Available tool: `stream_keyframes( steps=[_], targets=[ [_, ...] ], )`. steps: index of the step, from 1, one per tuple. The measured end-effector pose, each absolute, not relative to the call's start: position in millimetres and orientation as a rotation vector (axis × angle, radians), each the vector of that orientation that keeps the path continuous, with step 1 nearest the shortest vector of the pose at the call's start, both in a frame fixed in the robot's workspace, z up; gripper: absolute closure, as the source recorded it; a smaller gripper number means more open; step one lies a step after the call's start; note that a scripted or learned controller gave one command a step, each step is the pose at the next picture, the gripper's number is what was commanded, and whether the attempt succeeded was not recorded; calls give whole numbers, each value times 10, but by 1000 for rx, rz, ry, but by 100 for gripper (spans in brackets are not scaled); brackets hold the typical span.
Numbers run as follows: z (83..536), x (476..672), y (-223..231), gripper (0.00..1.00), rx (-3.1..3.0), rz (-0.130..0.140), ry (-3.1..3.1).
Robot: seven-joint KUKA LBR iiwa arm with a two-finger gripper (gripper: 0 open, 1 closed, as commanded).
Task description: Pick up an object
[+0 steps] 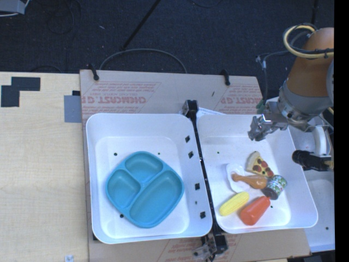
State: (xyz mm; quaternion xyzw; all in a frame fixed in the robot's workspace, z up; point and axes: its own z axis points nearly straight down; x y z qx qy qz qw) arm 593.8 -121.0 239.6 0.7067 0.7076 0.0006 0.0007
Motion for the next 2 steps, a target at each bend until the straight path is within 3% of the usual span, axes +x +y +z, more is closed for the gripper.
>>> stream_keyframes(
  steps=[2],
  targets=[
    [2351, 6004, 15, 100, 2217, 0, 2230]
  ],
)
